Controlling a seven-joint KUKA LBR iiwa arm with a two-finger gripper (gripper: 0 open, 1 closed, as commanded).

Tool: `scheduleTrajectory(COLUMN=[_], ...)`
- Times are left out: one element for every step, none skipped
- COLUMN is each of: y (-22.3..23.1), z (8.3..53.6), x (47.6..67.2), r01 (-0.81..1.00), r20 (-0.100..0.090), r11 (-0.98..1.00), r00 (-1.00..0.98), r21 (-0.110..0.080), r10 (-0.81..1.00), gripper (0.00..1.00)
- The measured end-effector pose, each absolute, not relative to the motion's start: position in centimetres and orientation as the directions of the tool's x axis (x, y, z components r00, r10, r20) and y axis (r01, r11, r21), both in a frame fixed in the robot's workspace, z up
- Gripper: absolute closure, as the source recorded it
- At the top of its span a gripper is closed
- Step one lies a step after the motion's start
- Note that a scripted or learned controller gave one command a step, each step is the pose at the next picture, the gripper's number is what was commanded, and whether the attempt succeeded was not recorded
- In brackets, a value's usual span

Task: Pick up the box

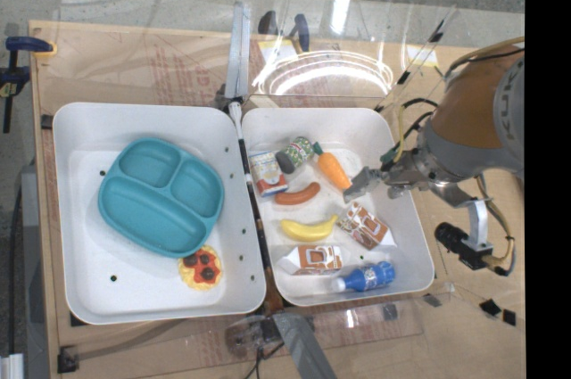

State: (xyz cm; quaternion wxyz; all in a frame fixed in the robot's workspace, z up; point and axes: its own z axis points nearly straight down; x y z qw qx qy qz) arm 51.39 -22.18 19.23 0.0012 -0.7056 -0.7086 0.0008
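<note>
**Arm over the right bin, boxes lying among toy food**

While the arm [473,119] reaches in from the right, its end effector [361,184] hangs over the right bin [406,190], just beside the carrot [334,171] and above a small brown and white box [364,226]. Whether it is open or closed I cannot tell at this size, and nothing can be made out in its grip.

Three small boxes lie in that bin. One with red and white print [266,172] rests near the bin's left wall, next to a dark can [297,154]. The brown and white one sits toward the right side, touching the tip of the banana [309,230]. A third, flat carton [313,259] lies near the front, just beside a blue bottle [367,277]. A sausage [297,193] sits between the red box and the banana.

On the left, the other bin [71,217] holds a teal divided plate [161,194] and, at its front edge, a small pizza slice [202,268]. Both bins rest side by side on the wooden bench [125,65].
</note>
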Motion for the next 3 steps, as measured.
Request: scheduleTrajectory(y=[-15.4, -13.2, -13.0], z=[20.4, 14.3, 11.3], x=[58.9, 62.2, 62.2], r01=[0.951, 0.899, 0.933], r20=[-0.002, 0.0, -0.02], r11=[0.309, 0.438, 0.359], r00=[-0.309, -0.438, -0.359], r21=[0.002, -0.002, 0.026], r10=[0.951, 0.899, 0.933], gripper=[0.0, 0.0, 0.0])
